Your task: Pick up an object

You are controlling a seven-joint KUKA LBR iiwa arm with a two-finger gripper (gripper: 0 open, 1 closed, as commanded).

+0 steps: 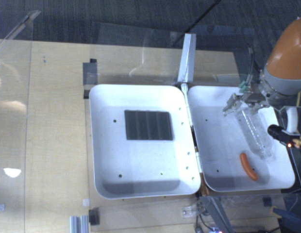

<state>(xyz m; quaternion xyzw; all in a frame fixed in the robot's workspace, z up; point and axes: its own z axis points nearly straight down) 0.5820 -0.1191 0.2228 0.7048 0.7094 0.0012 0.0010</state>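
**A:** Nearest to us in the right shallow white bin (223, 181) we see a small orange sausage-shaped object (248, 166), lying at a slant on the bin floor close to the near wall.

**B:** We agree. Just beyond it, a clear plastic bottle-like object (254, 132) lies lengthwise, running from near the orange piece up toward the far right of the bin. We can make out its outline only faintly against the white.

**A:** To the left, the other shallow white bin (104, 130) bears a dark grey ribbed rectangular pad (148, 125) on its floor, a little beyond the middle. The two bins stand side by side on the pale wooden bench (48, 144), touching along their inner rims.

**B:** Farther back, over the far part of the right bin, we see the gripper (245, 101) at the end of the grey arm, with the orange band (289, 45) above it at the right edge. The gripper sits at the far end of the clear object.

**A:** Whether its fingers are wide or closed, we cannot tell; the metal parts blur together there. We also cannot tell if it touches the clear object. The orange piece lies well apart from it.

**B:** Beyond the bins, a grey metal upright bar (187, 57) stands at their joint.
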